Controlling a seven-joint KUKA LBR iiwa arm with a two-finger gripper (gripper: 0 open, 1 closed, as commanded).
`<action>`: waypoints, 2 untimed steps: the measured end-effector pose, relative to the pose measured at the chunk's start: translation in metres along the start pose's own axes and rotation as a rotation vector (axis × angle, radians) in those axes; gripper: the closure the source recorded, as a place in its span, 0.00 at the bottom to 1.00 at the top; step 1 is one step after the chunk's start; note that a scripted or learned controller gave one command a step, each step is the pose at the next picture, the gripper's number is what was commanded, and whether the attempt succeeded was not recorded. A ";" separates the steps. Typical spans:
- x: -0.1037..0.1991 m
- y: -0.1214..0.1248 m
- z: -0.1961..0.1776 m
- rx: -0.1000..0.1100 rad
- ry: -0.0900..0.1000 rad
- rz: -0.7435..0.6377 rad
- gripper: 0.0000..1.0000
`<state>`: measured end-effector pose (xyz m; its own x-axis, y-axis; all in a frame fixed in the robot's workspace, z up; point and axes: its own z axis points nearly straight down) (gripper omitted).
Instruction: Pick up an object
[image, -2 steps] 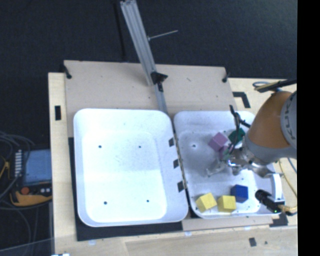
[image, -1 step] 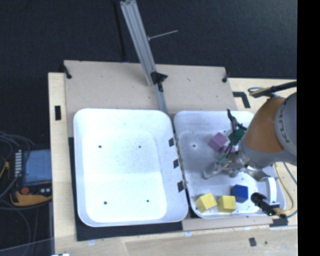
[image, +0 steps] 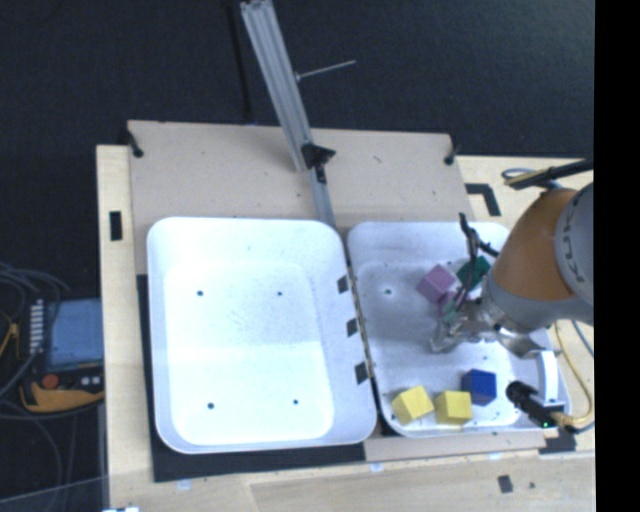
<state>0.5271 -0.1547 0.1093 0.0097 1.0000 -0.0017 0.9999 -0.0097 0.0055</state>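
In the right bin (image: 400, 250) a purple block (image: 437, 283) lies near the middle. My gripper (image: 448, 330) hangs low over the bin floor, just below and to the right of that block and apart from it. Along the bin's front edge sit two yellow blocks (image: 412, 404) (image: 454, 406), with a blue block (image: 480, 385) right of them. A small green thing (image: 477, 268) peeks out beside my wrist, partly hidden by it.
The left bin (image: 245, 330) stands beside the right one, with a row of clips between them. A slanted metal rail (image: 285, 90) rises from the back of the bench. The arm (image: 540, 265) covers the right bin's right side.
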 end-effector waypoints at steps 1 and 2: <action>0.000 0.006 -0.044 -0.001 0.000 -0.013 1.00; -0.007 0.008 -0.089 -0.001 -0.001 -0.013 1.00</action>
<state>0.5350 -0.1616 0.1981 -0.0028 1.0000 -0.0027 1.0000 0.0028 0.0066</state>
